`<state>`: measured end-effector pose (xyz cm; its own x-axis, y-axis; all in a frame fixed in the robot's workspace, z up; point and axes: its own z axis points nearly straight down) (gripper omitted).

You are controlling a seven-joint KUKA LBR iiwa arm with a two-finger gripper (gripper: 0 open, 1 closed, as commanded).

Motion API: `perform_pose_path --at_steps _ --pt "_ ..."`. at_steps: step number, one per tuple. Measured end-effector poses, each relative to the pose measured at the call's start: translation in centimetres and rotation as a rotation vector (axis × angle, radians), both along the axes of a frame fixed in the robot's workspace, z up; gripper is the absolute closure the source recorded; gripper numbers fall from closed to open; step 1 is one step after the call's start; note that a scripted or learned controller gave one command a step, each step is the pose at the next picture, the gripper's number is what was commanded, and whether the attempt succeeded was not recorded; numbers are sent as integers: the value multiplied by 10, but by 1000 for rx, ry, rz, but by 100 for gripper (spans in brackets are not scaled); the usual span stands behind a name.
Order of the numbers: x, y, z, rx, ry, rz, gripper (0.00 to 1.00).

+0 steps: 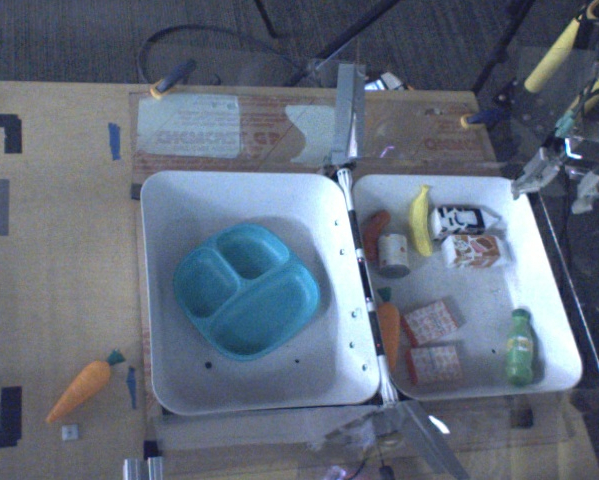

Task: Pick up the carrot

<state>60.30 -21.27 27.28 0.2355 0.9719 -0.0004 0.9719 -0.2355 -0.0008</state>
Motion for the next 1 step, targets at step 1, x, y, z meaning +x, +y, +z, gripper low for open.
perform_pose_path --at_steps 1 --pt "65 -2 93 -3 -5 100 0"
